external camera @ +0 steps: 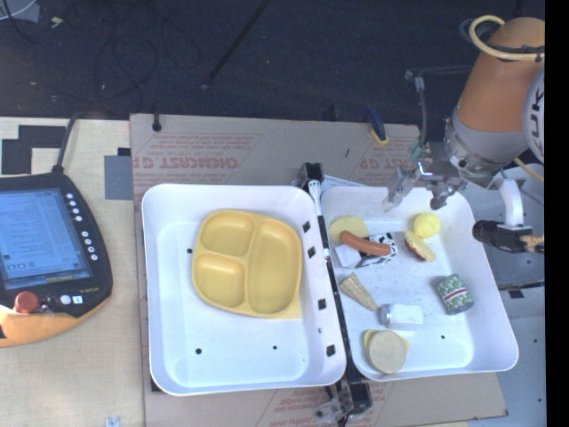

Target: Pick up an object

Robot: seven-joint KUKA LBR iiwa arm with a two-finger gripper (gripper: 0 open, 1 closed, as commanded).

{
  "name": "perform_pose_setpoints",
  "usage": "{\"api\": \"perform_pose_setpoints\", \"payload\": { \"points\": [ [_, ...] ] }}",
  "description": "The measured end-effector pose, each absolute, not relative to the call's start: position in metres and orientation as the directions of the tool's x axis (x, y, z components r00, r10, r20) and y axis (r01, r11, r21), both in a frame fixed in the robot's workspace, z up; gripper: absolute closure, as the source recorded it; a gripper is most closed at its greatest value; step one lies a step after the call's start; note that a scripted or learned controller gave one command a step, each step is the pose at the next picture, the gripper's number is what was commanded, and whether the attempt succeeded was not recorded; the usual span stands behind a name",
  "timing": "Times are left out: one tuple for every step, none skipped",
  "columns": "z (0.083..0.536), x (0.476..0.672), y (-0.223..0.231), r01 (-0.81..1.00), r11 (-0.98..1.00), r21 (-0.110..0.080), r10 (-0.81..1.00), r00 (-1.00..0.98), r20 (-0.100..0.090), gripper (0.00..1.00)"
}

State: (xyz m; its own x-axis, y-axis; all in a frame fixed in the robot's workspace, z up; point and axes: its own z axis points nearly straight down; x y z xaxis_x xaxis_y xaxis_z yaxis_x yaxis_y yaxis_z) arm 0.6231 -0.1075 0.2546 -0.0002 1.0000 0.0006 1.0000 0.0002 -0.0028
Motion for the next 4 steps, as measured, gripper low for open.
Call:
{"api": "perform_pose_setpoints", "payload": {
  "points": [
    [0.139, 0.606, -0.127, 1.000, 0.002, 0.004, 1.000, -0.002, 0.000, 0.00],
    [0.129, 0.599, -0.122, 1.000, -0.001, 0.005, 1.000, 0.001, -0.003, 0.00],
    [0.128, 0.605, -0.118, 1.000, -0.002, 0.017, 1.000, 0.002, -0.003, 0.00],
    [0.127, 0.609, -0.116, 1.000, -0.002, 0.022, 1.000, 0.002, -0.002, 0.00]
  ]
}}
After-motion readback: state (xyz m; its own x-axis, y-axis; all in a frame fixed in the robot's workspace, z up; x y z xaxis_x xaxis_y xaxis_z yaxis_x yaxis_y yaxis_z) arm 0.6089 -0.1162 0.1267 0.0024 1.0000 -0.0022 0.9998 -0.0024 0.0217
